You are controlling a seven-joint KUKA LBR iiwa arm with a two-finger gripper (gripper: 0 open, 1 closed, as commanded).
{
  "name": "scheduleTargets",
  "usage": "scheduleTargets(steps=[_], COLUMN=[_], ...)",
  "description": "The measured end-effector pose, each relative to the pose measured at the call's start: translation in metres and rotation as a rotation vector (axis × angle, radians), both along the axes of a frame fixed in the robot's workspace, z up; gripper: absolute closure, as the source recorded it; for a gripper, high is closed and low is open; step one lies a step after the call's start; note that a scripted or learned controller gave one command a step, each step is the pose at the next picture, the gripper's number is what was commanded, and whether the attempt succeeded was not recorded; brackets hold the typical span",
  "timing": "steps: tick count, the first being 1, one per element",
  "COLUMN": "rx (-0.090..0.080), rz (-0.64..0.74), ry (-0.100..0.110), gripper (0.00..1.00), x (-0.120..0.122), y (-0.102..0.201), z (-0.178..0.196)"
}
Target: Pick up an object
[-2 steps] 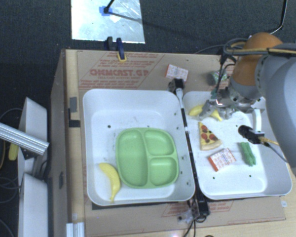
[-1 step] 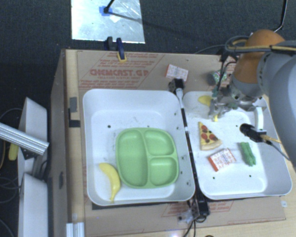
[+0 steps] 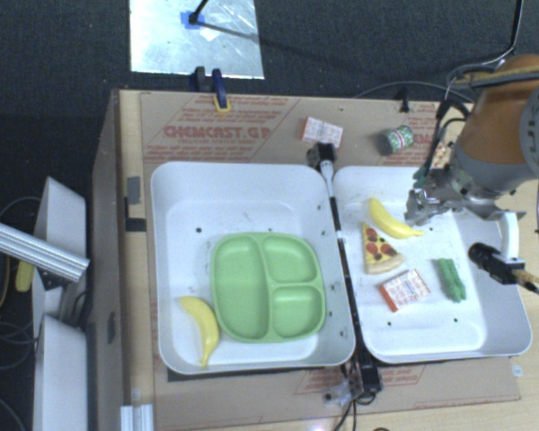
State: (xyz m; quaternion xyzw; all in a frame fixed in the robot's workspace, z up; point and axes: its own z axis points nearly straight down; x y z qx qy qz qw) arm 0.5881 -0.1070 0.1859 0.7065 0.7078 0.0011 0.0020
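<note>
End effector (image 3: 422, 206) fingers seemingly indistinct.

Two bins (image 3: 166, 241) (image 3: 512, 326), two bananas (image 3: 202, 326) (image 3: 391, 221), one green plate (image 3: 268, 285), one pizza slice (image 3: 379, 250), one red packet (image 3: 404, 289), one green pod (image 3: 450, 278).

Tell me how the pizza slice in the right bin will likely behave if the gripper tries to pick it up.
The pizza slice looks like a flat toy lying on the bin floor, so the fingers may struggle to get under it. It probably won't roll. The banana lies close above it, so a push might nudge that too.
</note>
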Motion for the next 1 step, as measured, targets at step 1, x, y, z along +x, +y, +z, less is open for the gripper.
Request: scheduleTargets(steps=[1], rx=[0.001], rz=[0.000], ry=[0.002], gripper=[0.00], x=[-0.0005], y=[0.0001], z=[-0.0008])
